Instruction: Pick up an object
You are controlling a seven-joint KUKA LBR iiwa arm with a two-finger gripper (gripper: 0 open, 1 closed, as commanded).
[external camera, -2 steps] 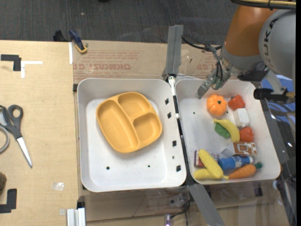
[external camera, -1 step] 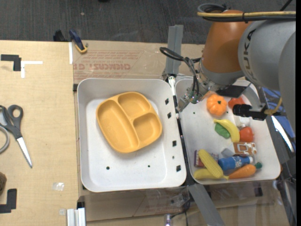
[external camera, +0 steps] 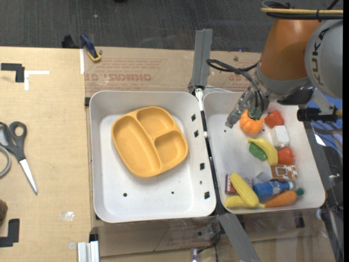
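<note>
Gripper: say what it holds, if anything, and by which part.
It cannot be told. The gripper is right above the small orange pumpkin at the back of the right bin, touching or nearly so, but no firm hold on it shows.

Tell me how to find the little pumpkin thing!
Look in the right bin, the one full of toy food, and go to its top end where the gripper comes down. The pumpkin sits right under it. It's the only round orange toy; the carrot is long.
</note>
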